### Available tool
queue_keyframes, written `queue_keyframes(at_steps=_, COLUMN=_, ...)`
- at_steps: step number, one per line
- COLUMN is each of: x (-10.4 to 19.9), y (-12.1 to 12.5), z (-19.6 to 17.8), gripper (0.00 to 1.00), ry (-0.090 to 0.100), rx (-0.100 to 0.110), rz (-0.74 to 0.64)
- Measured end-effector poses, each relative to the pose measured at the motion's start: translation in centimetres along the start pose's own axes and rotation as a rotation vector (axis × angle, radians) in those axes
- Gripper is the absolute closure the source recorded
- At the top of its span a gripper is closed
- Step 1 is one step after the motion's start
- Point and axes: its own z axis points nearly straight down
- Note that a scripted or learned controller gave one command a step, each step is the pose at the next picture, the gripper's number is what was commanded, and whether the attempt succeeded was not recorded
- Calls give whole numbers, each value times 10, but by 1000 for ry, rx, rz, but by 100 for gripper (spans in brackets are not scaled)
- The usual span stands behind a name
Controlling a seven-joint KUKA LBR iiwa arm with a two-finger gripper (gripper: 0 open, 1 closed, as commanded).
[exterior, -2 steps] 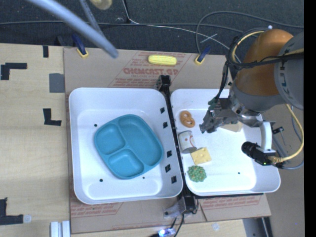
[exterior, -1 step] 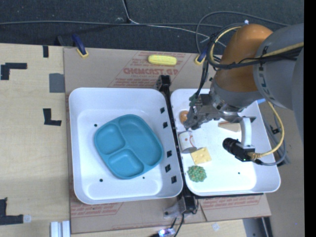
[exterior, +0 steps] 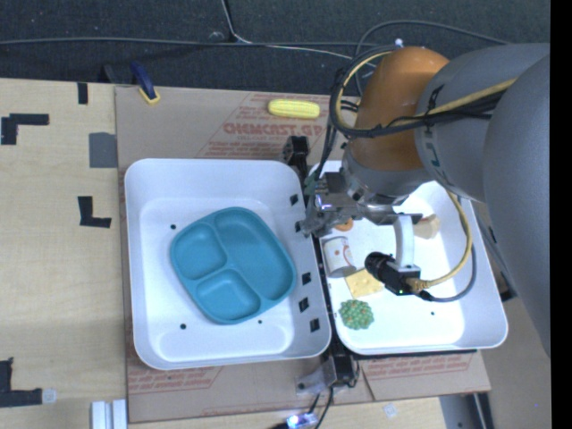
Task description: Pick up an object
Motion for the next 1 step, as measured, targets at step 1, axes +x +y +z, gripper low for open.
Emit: queue_keyframes(at_steps=1, x=63, y=6, z=-1, gripper=100, ry=0, rx=-2, rz=-3)
